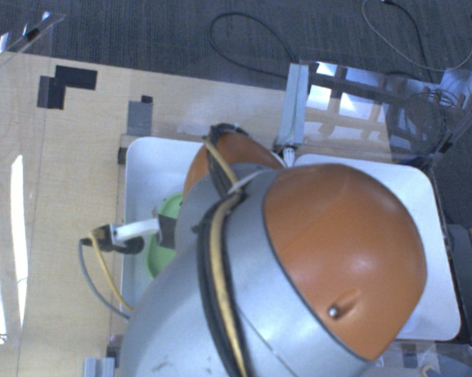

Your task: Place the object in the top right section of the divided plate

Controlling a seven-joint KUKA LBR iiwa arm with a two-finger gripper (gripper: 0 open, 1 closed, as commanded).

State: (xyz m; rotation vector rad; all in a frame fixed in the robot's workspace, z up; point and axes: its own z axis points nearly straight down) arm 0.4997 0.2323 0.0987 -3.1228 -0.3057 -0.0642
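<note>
The arm (pixel 294 271) covers most of the camera view, its grey shell and orange cap lying over both bins. A green rounded thing (pixel 164 235) shows in the left bin (pixel 143 175), just left of the arm's body; it may be part of the divided plate or an object, I cannot tell which. The gripper is hidden beneath the arm.
The right bin (pixel 436 242) shows a strip of white floor along its right side. A cable (pixel 97 270) loops out over the left bin's left rim onto the wooden bench (pixel 45 208). A clear frame (pixel 375 105) stands behind the bins.
</note>
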